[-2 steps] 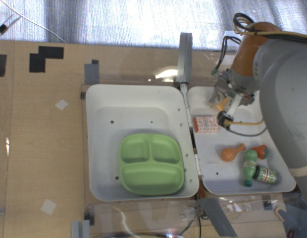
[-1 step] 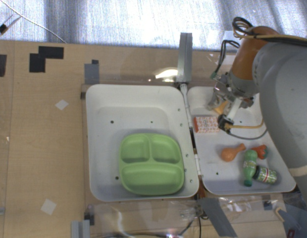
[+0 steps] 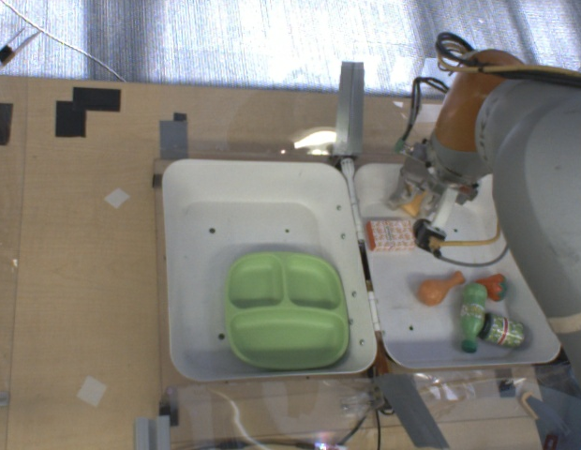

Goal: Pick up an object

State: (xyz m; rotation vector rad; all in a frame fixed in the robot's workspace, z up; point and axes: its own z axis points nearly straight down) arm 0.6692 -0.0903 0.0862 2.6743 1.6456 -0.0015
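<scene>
Bottle (image 3: 491, 327) lying on its side at front of right bin (image 3: 408, 343), green, label facing up. Just behind it an orange toy (image 3: 440, 289) and a smaller orange piece (image 3: 497, 285), close together, possibly touching the bottle cap end. Box (image 3: 391, 235), red and white, flat near the divider, further back. Plate (image 3: 287, 309), green, three compartments, alone in left bin (image 3: 192, 251).

Gripper (image 3: 424, 204) low over back of right bin, just behind and beside box. Open or closed: cannot tell, wrist and cabling in the way. Something yellowish next to it, too blurred to name. Nothing clearly held.

Likely target: box, being nearest. Risks, as judgement:
- Flat box against bin floor, so could slide toward the wall or divider instead of lifting.
- Offset from box centre, so could close on air or clip one edge only.
- If going for the front cluster instead: round bottle prone to rolling; crowded orange pieces could get knocked or double-grabbed.
- Loose cable near wrist could snag.
</scene>
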